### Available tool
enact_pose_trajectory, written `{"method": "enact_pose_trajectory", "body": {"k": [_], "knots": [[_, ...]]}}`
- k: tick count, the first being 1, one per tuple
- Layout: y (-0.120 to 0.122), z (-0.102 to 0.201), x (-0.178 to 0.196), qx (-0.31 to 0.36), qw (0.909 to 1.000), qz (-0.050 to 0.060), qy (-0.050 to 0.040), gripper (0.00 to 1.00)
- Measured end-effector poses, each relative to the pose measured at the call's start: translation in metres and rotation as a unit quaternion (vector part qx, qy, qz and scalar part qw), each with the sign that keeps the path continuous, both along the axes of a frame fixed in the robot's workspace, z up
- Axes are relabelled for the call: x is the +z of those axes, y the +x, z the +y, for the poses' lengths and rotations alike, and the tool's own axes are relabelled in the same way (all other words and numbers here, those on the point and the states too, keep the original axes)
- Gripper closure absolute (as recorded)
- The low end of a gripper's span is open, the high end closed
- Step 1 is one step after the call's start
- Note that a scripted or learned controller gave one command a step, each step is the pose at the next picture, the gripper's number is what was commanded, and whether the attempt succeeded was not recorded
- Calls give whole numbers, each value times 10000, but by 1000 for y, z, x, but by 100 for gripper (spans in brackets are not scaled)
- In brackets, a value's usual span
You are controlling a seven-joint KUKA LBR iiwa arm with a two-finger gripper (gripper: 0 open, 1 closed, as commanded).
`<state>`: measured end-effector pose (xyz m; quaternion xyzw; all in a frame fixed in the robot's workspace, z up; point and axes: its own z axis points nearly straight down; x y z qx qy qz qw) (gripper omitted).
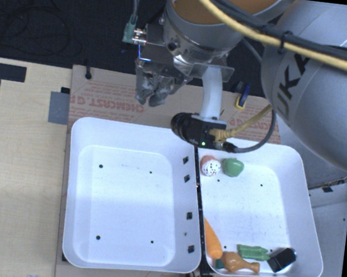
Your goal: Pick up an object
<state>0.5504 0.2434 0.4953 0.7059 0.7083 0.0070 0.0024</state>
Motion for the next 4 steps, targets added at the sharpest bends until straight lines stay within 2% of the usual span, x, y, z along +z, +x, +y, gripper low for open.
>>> {"method": "enact_pose_trajectory", "body": {"k": [1, 2, 3, 4], "knots": [[-77, -54, 47, -7, 10000, 57, -21, 100], [-76, -5, -78, 11, 9999, 143, -69, 100], [-31, 0, 14, 7, 10000, 36, -24, 100], [-65, -12, -164, -17, 9998, 173, -82, 100]]}}
